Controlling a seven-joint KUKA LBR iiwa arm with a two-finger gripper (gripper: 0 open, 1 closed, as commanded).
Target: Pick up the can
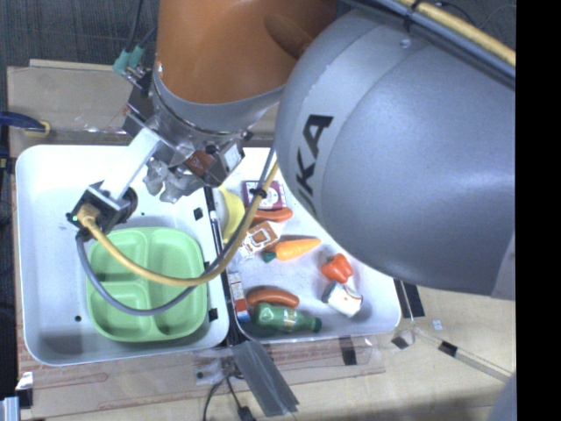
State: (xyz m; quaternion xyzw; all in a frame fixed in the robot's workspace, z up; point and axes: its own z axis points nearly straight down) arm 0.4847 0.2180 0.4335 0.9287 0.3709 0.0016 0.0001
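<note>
On the table sit two white bins [35, 235]; my hand [180, 178] hovers at their divider, grip state unclear. I see no can held, so pickup remains.

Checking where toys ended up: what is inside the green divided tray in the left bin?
The green tray has bare compartments; a yellow hose and a grey cable drape across it. Its upper edge is partly covered by the arm.
</note>
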